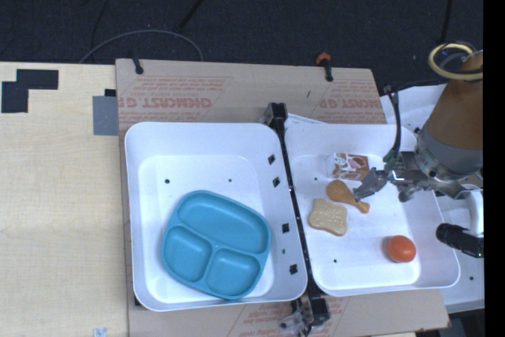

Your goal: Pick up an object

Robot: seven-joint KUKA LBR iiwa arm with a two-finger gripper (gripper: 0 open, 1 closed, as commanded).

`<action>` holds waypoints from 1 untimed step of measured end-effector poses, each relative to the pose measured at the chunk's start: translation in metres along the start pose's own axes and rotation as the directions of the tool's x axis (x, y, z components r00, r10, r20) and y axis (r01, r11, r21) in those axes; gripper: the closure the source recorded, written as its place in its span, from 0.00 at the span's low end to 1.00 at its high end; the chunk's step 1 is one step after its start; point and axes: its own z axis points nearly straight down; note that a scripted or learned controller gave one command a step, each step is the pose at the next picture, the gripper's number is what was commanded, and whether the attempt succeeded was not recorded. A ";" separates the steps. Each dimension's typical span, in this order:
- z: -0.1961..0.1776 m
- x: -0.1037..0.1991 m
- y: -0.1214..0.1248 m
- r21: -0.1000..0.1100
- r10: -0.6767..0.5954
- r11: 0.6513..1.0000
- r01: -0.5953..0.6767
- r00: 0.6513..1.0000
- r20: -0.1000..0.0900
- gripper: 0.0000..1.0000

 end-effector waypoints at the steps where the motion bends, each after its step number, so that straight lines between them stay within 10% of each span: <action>1: -0.006 0.000 0.003 -0.013 -0.002 1.000 0.002 1.000 0.002 0.00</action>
